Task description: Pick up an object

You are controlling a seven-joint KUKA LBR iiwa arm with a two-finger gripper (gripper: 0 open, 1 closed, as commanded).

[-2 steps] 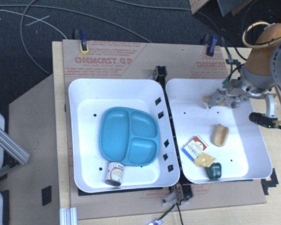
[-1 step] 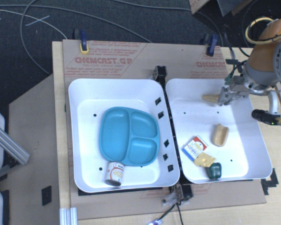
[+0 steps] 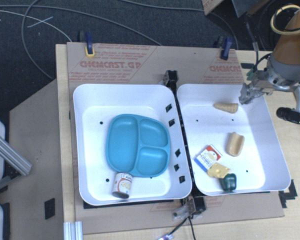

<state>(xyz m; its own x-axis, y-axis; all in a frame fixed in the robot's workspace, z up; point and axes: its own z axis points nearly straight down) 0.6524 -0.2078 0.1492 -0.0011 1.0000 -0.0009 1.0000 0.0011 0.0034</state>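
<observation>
1. Hardest bit first: I can't tell from my feed whether the gripper [image 3: 246, 97] is spread or closed. It's a small grey blur at the far edge of the right bin [image 3: 275, 134], and nothing visibly sits in it.
2. The arm [image 3: 289, 49] is cut off by the picture's right edge, so I only get the orange band and the grey wrist below it.
3. The can [image 3: 122, 185] at the near edge of the left bin [image 3: 85, 134] lies tipped on its side; its label is too small to read.
4. Near the right bin's near edge, a dark green object [image 3: 229, 182] touches a yellowish piece [image 3: 217, 171], which overlaps a red, white and blue packet [image 3: 207, 157]. Can't say what the first two are.
5. Arm pose: it comes in from the right, wrist angled down and left, tip over the right bin's far right corner.
6. Closest candidate is the tan cone-shaped piece [image 3: 226, 107], just beside the tip, near the far edge. No contact that I can make out.
7. A tan rounded block [image 3: 235, 144] lies mid-bin toward the right edge.
8. A blue divided plate [image 3: 138, 145] fills the middle of the left bin.
</observation>
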